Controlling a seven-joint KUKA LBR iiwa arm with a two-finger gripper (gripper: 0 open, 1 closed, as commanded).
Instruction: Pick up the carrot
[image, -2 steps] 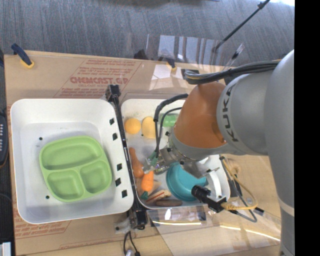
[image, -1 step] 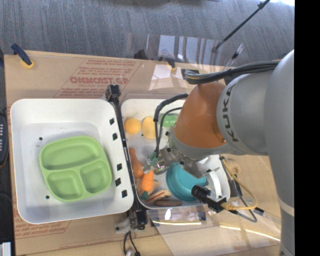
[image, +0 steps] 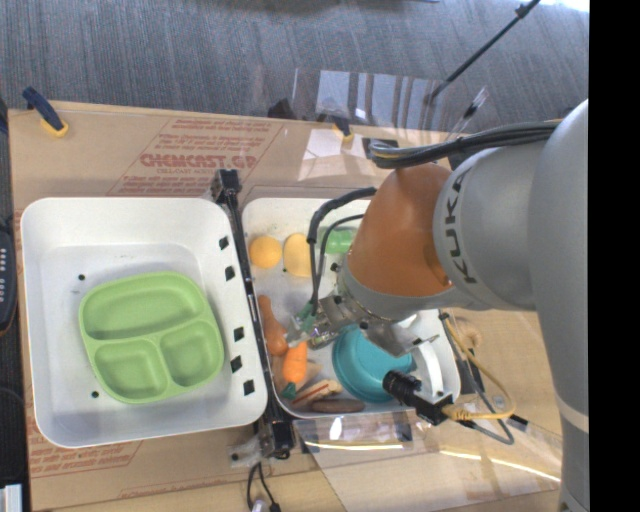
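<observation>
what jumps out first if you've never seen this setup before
The big grey arm with its orange band swings in from the right and covers much of the right bin. In the left bin a pale green divided tray sits alone. Along the right bin's left side lie a carrot, two yellow round fruits and a teal bowl, crowded under the wrist.

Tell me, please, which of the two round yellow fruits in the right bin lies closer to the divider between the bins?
The deeper yellow-orange fruit; the paler one sits beside it, nearer the arm.
</observation>
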